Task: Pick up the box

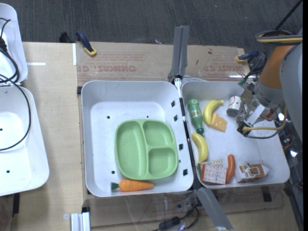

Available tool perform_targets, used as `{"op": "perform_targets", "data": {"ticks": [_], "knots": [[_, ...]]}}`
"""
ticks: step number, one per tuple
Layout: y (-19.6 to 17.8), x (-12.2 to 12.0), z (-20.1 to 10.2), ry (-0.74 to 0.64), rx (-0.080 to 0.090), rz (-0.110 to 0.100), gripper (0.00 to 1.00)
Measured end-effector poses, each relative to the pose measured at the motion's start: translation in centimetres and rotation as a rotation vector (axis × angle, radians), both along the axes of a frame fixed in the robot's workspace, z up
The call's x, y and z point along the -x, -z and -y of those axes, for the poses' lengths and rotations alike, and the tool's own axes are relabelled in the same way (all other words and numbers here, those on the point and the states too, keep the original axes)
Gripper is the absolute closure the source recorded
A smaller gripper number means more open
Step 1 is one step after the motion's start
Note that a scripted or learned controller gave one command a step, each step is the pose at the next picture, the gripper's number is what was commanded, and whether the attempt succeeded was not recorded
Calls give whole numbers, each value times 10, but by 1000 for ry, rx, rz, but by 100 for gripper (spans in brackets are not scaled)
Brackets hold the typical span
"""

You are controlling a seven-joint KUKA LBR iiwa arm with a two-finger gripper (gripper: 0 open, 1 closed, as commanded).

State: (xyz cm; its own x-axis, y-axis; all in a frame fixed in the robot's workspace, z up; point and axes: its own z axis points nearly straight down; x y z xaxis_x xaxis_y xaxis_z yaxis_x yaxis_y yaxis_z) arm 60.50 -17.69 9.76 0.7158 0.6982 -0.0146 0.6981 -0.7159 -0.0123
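A red-and-white box (214,172) lies flat at the front of the right bin (276,150). A smaller orange-and-white carton (251,172) lies to its right, with an orange sausage (231,167) between the two. My gripper (245,115) hangs over the back right part of that bin, beside a small white-and-red can (234,105). It is well behind both boxes and touches neither. Cables and the wrist body hide its tips.
The right bin also holds a green bottle (195,114), two bananas (211,110) (201,147) and a cheese wedge (219,123). In the left bin (94,129) are a green divided plate (147,149) and a carrot (133,185).
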Motion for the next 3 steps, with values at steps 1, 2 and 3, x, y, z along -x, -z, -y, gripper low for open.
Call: {"op": "perform_targets", "data": {"ticks": [1, 2, 3], "knots": [[-94, -22, -88, 120, 1, 17, 100], [-93, 20, -85, 205, 2, 13, 100], [-101, 20, -84, 202, 3, 9, 100]]}}
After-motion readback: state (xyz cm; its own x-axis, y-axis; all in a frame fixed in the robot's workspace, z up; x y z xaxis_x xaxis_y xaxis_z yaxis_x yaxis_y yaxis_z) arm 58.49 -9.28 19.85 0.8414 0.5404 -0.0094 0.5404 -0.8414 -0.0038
